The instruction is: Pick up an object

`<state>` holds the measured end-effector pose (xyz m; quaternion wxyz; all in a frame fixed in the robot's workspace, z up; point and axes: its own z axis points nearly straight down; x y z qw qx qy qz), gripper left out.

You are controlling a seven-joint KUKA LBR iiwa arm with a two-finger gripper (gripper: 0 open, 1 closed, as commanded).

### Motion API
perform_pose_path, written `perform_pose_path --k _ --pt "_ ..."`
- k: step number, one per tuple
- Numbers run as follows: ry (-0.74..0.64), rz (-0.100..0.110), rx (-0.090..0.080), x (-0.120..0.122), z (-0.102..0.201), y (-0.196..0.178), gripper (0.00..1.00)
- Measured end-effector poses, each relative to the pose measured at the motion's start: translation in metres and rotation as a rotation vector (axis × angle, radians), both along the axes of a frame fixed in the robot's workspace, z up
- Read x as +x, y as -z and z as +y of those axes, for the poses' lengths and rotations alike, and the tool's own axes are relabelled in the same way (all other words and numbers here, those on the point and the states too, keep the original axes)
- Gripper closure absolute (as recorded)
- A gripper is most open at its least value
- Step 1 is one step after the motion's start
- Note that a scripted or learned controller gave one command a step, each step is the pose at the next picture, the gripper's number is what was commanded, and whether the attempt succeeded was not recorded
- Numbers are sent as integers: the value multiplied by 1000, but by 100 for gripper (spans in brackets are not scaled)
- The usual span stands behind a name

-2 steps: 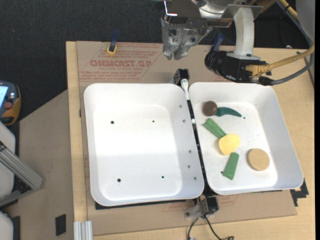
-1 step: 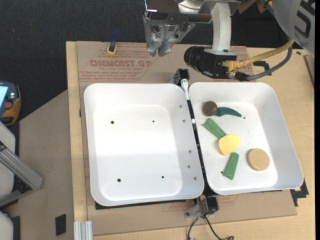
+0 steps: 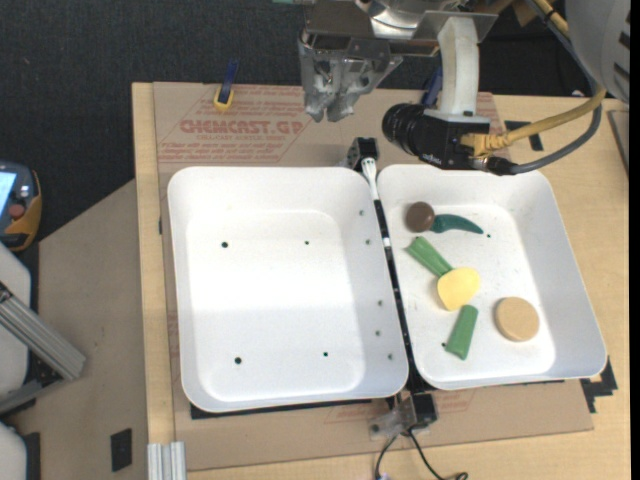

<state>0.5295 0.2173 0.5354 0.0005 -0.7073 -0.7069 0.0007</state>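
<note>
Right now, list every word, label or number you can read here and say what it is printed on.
"CHEMCAST GP" in large red letters, roughly as it reads, on the brown board behind the left bin; the last letters are soft.
Smaller red lines above and below it on the same board: too blurred to read.
The bins, the pieces in the right bin and the gripper bear no readable text.

Two bins side by side on the desk (image 3: 250, 118); left bin (image 3: 200, 268), right bin (image 3: 560, 258) with six pieces clustered inside.
</note>
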Motion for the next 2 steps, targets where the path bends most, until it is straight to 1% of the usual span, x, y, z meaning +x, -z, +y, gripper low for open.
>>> perform_pose_path --k 1,2 --pt "5 14 -6 27 -42 207 100" --pt "0 -13 5 -16 -64 87 100"
